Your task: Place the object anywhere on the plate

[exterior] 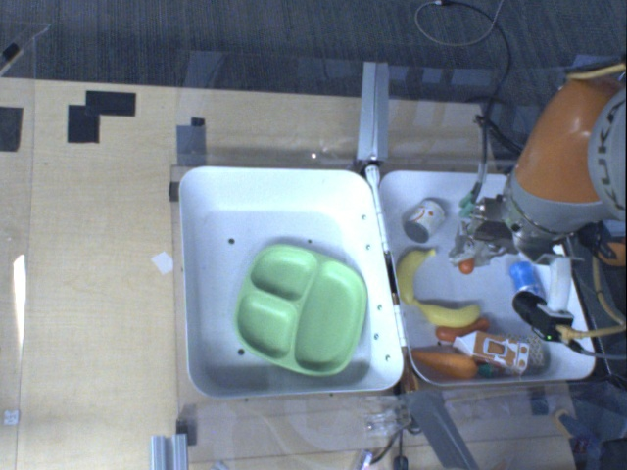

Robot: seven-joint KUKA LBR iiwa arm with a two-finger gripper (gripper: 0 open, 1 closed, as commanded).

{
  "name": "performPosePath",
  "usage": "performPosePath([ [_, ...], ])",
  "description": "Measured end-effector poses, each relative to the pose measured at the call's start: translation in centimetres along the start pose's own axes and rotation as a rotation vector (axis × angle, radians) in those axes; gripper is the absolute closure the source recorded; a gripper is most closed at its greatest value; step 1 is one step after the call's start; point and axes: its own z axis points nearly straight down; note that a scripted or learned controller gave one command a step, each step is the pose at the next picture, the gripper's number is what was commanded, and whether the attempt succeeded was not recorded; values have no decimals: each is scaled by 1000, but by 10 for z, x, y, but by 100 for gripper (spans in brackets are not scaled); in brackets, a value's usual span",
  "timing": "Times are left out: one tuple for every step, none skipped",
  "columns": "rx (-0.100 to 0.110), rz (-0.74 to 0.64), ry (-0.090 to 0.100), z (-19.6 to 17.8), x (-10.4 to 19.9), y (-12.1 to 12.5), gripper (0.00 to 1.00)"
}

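2 white bins are seen side by side on the bench. The green plate, split into 3 compartments, is seated in the left bin, toward its near edge and clear of the walls. All loose items are held in the right bin.

The arm is extended in from the right, and the gripper is positioned over the middle of the right bin, well apart from the plate. How far it is opened cannot be told from this angle. 1 small red object is seen right at its tip; whether it is gripped or just lying underneath cannot be told.

Other contents of the right bin:
- 1 silver can, on its side near the far left corner, just beside the gripper.
- 1 banana, curved along the left wall, near the red object.
- 1 blue object, to the right of the gripper.
- 1 orange-and-white carton, laid flat near the front wall.
- 1 orange sausage-shaped item, at the front left corner, touching the carton.
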Motion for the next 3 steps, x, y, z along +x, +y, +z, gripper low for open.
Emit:
performPosePath([
  [1,-329,2,32,111,16,100],
  [1,-469,2,32,147,-10,100],
  [1,-468,2,32,146,-10,0],
])
